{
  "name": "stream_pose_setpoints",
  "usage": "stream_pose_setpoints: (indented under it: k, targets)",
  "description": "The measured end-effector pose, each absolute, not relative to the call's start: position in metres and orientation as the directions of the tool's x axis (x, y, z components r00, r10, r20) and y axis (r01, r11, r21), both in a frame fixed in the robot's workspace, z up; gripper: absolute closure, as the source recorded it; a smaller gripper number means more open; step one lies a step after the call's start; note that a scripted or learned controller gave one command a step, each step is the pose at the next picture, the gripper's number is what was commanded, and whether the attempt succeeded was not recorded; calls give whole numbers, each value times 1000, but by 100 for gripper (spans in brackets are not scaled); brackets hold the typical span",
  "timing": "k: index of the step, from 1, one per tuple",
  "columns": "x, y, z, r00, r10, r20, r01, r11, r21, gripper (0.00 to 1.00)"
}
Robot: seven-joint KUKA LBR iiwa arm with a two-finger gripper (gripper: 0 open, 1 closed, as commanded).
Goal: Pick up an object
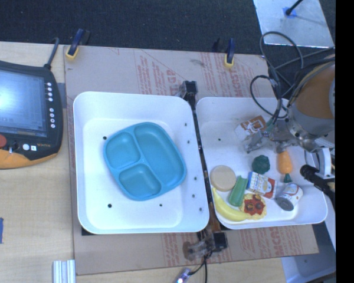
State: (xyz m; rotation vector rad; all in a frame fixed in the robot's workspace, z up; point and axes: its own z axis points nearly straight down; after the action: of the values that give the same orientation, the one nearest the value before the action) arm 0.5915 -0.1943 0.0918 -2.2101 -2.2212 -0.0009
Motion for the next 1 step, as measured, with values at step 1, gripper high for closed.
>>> stream_pose_setpoints:
  k: [1]
  targets:
    - [520,-131,91,-6,1000,0,1000,6,-5,0]
